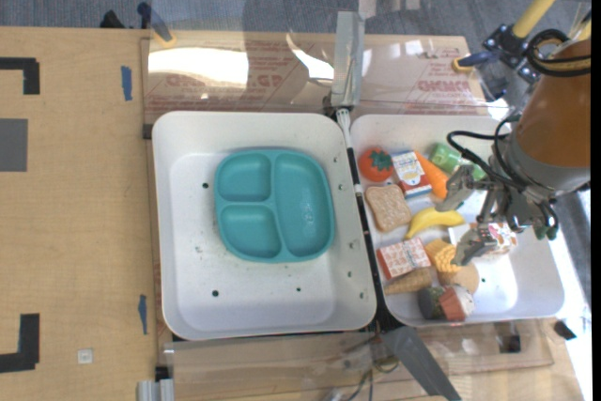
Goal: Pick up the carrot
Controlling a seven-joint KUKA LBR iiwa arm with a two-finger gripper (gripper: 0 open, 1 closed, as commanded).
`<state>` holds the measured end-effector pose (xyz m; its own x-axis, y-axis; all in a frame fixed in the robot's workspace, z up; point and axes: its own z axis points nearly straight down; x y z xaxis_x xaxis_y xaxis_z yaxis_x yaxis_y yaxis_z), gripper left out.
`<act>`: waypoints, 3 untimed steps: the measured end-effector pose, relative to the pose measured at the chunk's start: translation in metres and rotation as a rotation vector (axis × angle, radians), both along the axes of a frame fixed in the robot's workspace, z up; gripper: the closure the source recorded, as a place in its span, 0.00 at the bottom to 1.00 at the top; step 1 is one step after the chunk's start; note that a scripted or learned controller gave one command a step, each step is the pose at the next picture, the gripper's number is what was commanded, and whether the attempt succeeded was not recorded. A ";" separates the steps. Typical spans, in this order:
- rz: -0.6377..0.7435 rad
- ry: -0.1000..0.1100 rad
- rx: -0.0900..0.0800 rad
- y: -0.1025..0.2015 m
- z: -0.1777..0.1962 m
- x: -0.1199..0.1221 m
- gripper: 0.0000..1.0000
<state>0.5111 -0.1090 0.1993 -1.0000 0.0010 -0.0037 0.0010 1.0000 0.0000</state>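
The carrot is a short orange piece in the right bin, lying between a small milk carton and a green item. My gripper hangs over the middle of that bin, just right of and slightly nearer than the carrot. Its two dark fingers are spread apart, so it is open. Nothing sits between them. A yellow banana lies just left of the fingertips. The arm's orange band and cables cover the bin's right part.
The right bin also holds a red tomato-like piece, a bread slice, a red-and-white box, a corn piece and a dark and red item. A teal divided plate lies in the left bin.
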 end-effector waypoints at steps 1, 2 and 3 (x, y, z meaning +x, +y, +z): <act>0.079 -0.020 -0.005 -0.009 -0.093 0.066 0.00; 0.104 -0.032 -0.005 -0.026 -0.094 0.118 0.00; 0.030 -0.014 -0.004 -0.020 -0.094 0.134 0.00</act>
